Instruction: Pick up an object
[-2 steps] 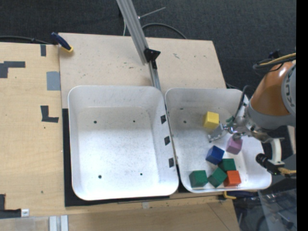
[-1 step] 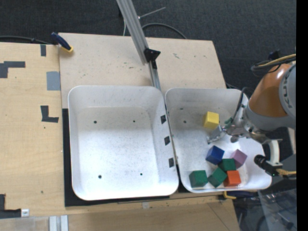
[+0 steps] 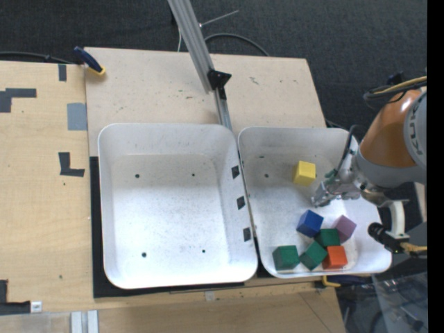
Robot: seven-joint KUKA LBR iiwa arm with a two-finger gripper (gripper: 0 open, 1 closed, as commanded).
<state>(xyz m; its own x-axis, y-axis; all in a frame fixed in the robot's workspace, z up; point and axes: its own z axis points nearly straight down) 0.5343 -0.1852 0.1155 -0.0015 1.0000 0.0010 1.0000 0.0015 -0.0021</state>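
- Camera view: two shallow white bins sit side by side on the counter [image 3: 173, 82]. The left bin [image 3: 111, 207] and the right bin [image 3: 277, 141] touch along their inner rims.
- The arm [image 3: 395, 144] enters from the right, with its orange band showing above the wrist.
- The end effector [image 3: 325, 194] sits low inside the right bin, over bare floor near the bin's right half.
- State of the end effector: cannot tell; the tip is small and blurred against the bin floor. No block is seen between its tips.
- The yellow block [image 3: 304, 173] lies just up and to the left of the end effector, near it but apart from it.
- The blue block [image 3: 310, 223] lies just below the end effector, apart from it.
- The purple block [image 3: 345, 226] sits to the right of the blue block, near the bin's right wall.
- Two green blocks, one at [image 3: 285, 257] and one at [image 3: 314, 254], rest along the bin's near edge, close together.
- A third, darker green block [image 3: 329, 238] lies between the blue and purple blocks, just above the orange block [image 3: 336, 257].
- The blue, purple, green and orange blocks form one cluster in the near right corner; the yellow block lies well apart from it.
- A grey metal rail [image 3: 191, 30] slants across the counter's far side towards the seam between the bins.
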